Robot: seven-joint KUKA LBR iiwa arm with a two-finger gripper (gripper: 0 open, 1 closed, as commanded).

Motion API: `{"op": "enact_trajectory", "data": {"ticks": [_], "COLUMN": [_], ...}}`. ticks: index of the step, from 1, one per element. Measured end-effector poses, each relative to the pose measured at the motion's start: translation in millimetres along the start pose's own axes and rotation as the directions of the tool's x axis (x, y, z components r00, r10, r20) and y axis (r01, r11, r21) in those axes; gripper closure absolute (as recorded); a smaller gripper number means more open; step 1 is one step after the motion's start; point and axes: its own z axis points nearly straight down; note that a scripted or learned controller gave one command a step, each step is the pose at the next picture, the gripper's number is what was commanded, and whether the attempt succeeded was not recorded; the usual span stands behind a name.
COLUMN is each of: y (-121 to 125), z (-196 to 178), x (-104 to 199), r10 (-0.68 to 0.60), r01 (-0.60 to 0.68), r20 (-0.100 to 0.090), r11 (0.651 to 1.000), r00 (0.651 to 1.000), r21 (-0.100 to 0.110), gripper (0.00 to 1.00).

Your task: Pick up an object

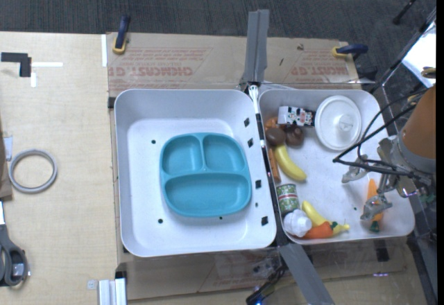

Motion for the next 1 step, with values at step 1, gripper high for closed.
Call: {"op": "enact_trajectory", "data": {"ticks": [1], "y": [0.4], "z": [-9.6], "x": [-1.8], "r10": [0.001], "r01": [-0.001], "r20": [0.004], "r11": [1.000], "r00": [1.000], "r21": [0.001], "gripper": [1.00]}}
